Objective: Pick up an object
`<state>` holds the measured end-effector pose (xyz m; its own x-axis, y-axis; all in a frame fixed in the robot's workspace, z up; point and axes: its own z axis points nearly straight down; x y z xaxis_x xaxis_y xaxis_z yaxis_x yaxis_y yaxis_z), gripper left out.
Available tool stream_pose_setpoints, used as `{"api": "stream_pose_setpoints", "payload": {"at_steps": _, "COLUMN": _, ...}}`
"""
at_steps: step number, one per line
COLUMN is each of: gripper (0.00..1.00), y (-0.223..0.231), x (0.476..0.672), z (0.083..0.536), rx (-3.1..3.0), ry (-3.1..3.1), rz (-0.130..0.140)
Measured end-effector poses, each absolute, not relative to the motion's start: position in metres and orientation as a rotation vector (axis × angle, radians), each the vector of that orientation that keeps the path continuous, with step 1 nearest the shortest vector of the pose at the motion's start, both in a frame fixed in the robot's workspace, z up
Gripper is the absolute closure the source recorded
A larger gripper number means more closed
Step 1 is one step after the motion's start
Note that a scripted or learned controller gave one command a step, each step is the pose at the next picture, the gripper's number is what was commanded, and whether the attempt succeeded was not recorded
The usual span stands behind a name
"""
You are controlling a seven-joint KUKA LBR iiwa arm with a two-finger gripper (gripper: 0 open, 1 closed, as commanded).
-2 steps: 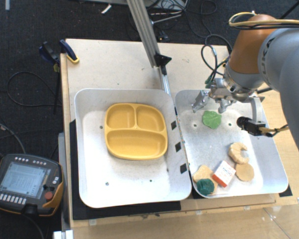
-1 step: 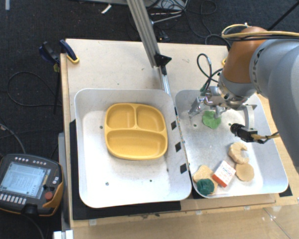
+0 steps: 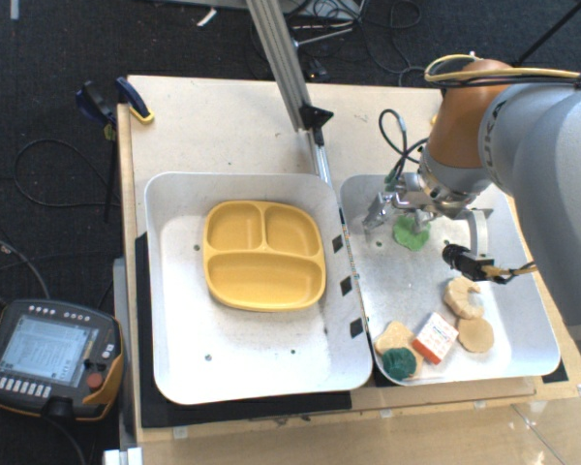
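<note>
Over the right bin (image 3: pixel 523 260), the tool (image 3: pixel 407 211) is hanging above a green lump (image 3: pixel 411 234), grip unclear; it should be centering before squeezing.

Bright, even overhead light, soft shadows, mild glare on the white bins (image 3: pixel 174 356), slightly grainy.

Yellow divided tray (image 3: pixel 264 255) in left bin (image 3: pixel 174 356); probably a teach pendant (image 3: pixel 48 352) lower left.
</note>
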<state>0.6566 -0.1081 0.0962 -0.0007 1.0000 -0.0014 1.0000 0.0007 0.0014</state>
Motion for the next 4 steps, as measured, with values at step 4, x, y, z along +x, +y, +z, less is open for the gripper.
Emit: {"api": "stream_pose_setpoints", "payload": {"at_steps": 4, "gripper": 1.00, "y": -0.114, "x": 0.665, "z": 0.212, "rx": 2.217, "ry": 2.223, "rz": 0.002}}
